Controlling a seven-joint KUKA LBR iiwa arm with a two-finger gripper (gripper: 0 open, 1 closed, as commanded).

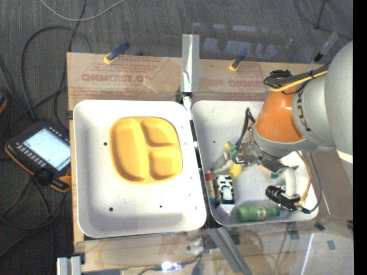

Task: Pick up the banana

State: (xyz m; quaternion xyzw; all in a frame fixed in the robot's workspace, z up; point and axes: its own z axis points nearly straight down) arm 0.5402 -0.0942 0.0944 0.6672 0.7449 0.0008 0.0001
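Looming closest, the grey arm [327, 102] is reaching in from 3 o'clock, its orange band [278, 122] tilting down over the right bin [215, 116]. Its claw [236, 158] is sitting at the banana [234, 169]; whether it is gripping cannot be told.

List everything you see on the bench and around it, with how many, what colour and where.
white bins: two, white, side by side on the bench
compartment tray: one, yellow-orange, in the left bin
banana: one, yellow, right bin, under the gripper, mostly hidden
bottle: one, green, lying by the right bin's near wall
small box: one, black and white, right bin, left of the bottle
clamps: two, blue and yellow, at the bench's far edge
handheld pendant: one, black and orange, floor left of the bench
arm: one, grey with orange band, over the right bin
gripper: one, dark, above the banana
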